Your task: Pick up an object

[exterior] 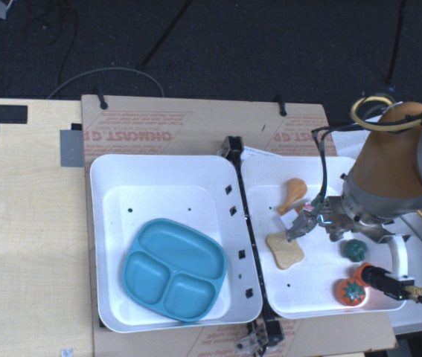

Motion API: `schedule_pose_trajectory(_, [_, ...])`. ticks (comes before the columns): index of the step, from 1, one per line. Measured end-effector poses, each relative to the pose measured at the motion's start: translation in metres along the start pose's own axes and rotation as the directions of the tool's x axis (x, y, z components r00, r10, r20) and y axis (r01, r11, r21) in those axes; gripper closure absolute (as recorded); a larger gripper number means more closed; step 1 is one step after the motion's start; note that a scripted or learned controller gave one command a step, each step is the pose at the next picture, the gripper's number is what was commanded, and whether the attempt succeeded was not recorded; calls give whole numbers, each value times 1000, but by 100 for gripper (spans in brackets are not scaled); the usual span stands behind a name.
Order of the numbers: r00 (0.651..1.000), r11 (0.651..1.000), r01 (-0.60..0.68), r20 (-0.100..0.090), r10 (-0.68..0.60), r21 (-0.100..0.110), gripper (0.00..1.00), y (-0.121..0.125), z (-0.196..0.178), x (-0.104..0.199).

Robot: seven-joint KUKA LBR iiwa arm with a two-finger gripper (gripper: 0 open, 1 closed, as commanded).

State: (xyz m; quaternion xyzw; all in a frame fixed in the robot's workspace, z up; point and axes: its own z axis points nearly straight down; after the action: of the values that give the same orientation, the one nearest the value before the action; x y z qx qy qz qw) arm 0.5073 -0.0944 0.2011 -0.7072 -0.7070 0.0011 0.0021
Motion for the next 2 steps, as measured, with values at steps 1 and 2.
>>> schedule_pose_trajectory(1, [1000,1000,1,-1,-1,4,0,-1,64,4])
schedule_pose_trajectory(2, [1000,1000,0,0,0,0,0,-1,116,5])
